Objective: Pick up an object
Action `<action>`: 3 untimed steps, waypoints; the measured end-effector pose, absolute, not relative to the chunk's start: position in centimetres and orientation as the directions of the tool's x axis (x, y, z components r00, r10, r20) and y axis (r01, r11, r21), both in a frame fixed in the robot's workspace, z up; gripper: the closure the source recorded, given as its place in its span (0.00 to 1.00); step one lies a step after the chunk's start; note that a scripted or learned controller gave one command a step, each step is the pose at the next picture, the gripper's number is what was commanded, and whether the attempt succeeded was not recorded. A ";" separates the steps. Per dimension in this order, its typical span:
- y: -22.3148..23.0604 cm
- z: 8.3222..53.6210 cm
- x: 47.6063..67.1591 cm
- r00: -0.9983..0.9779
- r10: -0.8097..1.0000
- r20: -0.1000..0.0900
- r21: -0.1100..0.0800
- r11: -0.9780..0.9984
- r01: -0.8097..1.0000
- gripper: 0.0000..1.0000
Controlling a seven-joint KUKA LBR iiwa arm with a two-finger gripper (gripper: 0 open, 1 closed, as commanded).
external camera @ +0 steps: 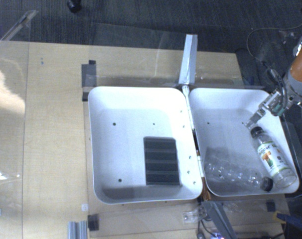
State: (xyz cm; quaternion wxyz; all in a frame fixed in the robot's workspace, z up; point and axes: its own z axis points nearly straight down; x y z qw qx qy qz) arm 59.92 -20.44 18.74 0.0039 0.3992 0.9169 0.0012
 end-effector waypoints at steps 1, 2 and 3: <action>-20.5 16.4 61.4 -0.704 0.710 -0.008 0.006 0.704 0.710 0.00; -14.5 10.8 60.5 -0.764 0.646 -0.005 0.005 0.764 0.646 0.00; -20.5 17.4 64.3 -0.552 0.834 -0.008 0.007 0.552 0.834 0.00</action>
